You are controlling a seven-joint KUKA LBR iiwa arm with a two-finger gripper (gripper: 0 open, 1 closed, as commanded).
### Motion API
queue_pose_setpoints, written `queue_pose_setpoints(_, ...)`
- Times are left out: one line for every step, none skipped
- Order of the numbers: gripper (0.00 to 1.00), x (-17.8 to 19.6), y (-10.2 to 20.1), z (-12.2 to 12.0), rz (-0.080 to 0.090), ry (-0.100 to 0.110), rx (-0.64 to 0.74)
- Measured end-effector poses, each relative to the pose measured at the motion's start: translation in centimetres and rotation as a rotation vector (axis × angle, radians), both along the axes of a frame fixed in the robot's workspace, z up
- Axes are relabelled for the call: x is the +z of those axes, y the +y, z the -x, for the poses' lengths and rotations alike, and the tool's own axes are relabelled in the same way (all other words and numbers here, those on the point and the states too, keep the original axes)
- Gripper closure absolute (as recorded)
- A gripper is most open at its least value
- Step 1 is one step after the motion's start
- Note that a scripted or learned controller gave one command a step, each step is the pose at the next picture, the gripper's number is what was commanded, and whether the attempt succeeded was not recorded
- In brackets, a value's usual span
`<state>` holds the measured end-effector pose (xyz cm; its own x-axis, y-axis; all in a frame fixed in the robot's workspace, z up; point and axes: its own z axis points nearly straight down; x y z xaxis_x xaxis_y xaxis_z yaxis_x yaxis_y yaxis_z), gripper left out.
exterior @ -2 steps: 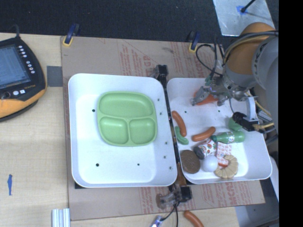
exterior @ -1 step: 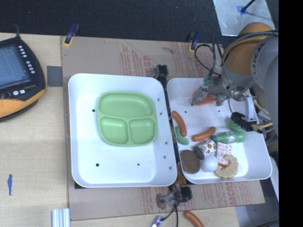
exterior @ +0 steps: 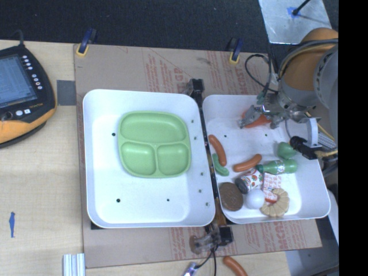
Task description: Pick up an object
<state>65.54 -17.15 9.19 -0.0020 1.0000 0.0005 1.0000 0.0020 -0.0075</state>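
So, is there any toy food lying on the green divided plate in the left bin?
No. The green divided plate has nothing in its three compartments; the toy food, such as the two sausages, lies in the right bin.

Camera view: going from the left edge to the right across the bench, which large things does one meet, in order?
Teach pendant → left white bin holding the green divided plate → right white bin with the toy food → the arm's gripper at that bin's far edge.
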Motion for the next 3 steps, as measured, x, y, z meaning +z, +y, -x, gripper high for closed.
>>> queue_pose_setpoints(0.00, 0.0, 1.5, 0.0, 0.001, 0.001, 0.002)
queue_pose_setpoints(0.00, 0.0, 2.5, 0.0, 0.001, 0.002, 0.003)
queue_pose_setpoints(0.00, 0.0, 2.7, 0.0, 0.001, 0.003, 0.003)
